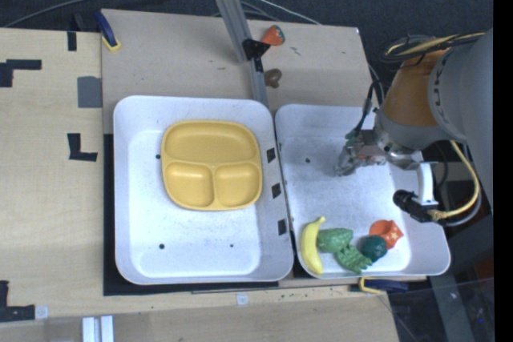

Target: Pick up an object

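In the right bin (321, 128), several small toys lie along the near edge: a yellow banana (311, 245), a green leafy piece (340, 246), a dark teal ball (373, 247) and an orange-red piece (386, 231). My gripper (348, 163) hangs low over the bin's bare middle, well behind the toys and apart from them. I see nothing between its fingers.
The left bin (136, 244) holds a yellow divided plate (212, 163). A grey pole (228, 0) rises from the bench behind the bins, with an orange clip (273, 34) near it. The arm (425, 96) and its cables fill the right side.
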Robot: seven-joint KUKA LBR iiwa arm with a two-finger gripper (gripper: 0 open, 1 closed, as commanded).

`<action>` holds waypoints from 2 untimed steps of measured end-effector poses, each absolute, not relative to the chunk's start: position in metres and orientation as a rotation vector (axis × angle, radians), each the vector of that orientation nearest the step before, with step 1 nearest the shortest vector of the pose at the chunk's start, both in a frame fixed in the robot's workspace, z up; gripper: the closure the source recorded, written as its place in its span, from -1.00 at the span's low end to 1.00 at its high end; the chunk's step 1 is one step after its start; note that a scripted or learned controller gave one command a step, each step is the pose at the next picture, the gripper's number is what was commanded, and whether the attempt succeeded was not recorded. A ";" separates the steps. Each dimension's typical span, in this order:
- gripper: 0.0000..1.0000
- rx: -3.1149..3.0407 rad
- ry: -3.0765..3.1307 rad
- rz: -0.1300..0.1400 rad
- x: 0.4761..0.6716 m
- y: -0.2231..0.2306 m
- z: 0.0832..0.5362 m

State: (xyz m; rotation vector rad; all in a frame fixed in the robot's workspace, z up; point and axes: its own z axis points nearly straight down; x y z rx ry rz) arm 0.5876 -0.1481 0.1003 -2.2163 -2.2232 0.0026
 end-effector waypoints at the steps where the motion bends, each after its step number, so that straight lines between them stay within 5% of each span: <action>1: 1.00 -2.222 -2.226 -0.004 0.598 -0.145 0.157; 2: 1.00 -2.223 -2.227 -0.004 0.609 -0.148 0.209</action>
